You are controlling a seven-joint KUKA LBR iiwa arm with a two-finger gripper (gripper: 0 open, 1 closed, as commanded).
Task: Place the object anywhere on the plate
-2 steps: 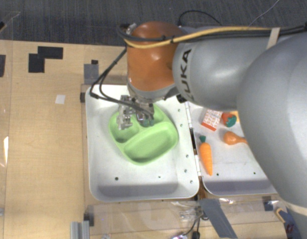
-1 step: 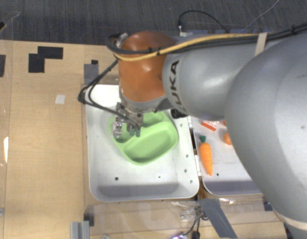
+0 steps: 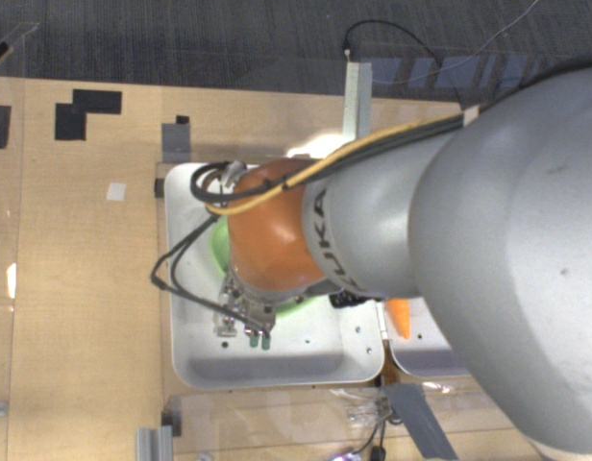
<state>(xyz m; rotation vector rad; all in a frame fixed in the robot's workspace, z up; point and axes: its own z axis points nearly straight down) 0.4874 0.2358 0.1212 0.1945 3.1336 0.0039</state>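
The object, an orange item (image 3: pixel 399 317), shows as a small wedge at the near left corner of the right bin (image 3: pixel 426 358), just right of the divide between the 2 bins. Most of it is hidden under the arm, so its kind cannot be determined. It lies apart from the plate.

The plate (image 3: pixel 220 243), bright green, sits in the left bin (image 3: pixel 267 368). Only 2 slivers of it are visible: 1 at the left of the orange band and 1 along the band's lower right edge. The rest is covered by the wrist.

The tool (image 3: pixel 246 328) hangs over the near half of the left bin, just below the plate's visible edge. Its metal body and 2 small dark-green tips show against the white bin floor. Whether the tool is released or clenched cannot be told from this angle, and nothing is seen between its tips.

The arm (image 3: pixel 488 257), grey with an orange band (image 3: pixel 267 229) above the wrist, enters from the right and covers most of the right bin. A black cable loop (image 3: pixel 176 257) and a yellow cable (image 3: pixel 373 142) run along it.

The desk (image 3: pixel 75 286) is light wood, with black markings (image 3: pixel 85 111) at far left
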